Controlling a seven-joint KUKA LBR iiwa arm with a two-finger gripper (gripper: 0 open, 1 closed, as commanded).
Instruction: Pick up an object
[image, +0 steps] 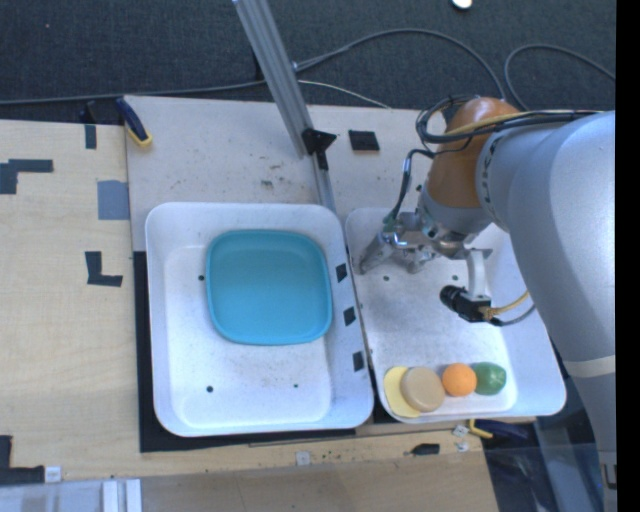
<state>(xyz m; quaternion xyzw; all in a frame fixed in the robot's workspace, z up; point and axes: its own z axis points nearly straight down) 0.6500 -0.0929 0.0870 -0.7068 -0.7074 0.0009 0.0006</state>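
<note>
Several small objects lie in a row at the near edge of the right bin: a flat yellow piece, a tan round one partly on top of it, an orange ball and a green ball. My gripper hangs low over the far left part of this bin, well away from that row. Its fingers are spread open with nothing between them. The grey arm with its orange band covers the bin's far right corner.
The left bin holds a blue square plate. A slanted metal pole runs down to the gap between the bins. A black cable connector hangs from the wrist over the right bin.
</note>
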